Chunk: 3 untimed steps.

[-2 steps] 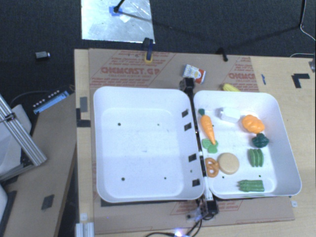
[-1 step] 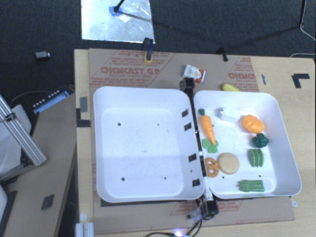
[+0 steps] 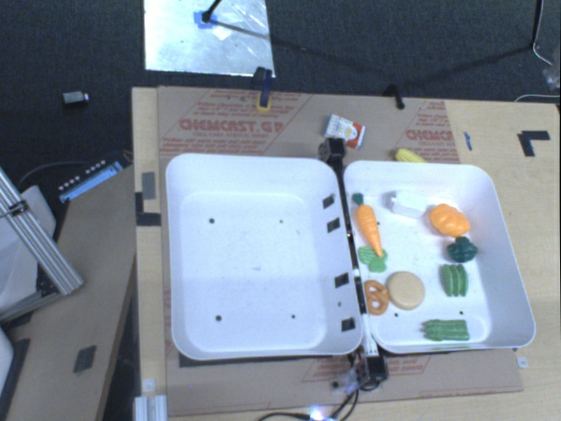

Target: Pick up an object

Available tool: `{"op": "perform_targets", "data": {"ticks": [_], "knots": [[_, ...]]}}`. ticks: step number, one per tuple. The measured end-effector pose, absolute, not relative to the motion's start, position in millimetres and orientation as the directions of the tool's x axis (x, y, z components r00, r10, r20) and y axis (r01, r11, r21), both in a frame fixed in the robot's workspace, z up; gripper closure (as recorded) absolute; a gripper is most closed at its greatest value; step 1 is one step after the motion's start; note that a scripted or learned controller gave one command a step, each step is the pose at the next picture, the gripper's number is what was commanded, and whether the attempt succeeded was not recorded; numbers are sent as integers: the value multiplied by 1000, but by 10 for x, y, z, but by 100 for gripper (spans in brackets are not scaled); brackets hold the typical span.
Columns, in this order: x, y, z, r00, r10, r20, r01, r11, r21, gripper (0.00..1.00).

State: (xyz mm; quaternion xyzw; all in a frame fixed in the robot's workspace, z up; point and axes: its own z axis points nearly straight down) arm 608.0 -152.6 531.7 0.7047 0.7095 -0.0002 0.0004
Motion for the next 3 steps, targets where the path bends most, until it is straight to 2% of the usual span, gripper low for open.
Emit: {"op": "perform_targets", "data": {"ticks": [1, 2, 3], "knots": [[5087, -1190, 5373, -5, 1000, 0, 1000, 5, 5, 100], [5644, -1221, 5344, -6, 1000, -1, 1000, 6, 3, 100], [4845, -966, 5368, -5, 1000, 0, 1000, 5, 5, 100]]}}
